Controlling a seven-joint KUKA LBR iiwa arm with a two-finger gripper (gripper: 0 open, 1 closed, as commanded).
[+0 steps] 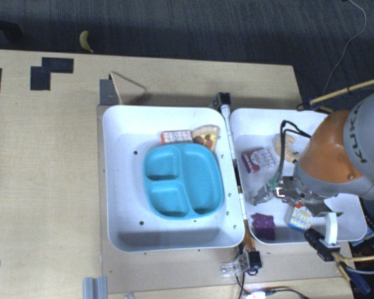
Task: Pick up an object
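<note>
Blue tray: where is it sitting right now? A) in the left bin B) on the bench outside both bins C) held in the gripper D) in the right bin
A: the blue tray lies flat on the floor of the left bin, while the arm is over the right bin.

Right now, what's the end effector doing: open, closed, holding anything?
End effector: low over the right bin, above the purple block; whether it is open, closed or gripping anything cannot be told from this view.
</note>
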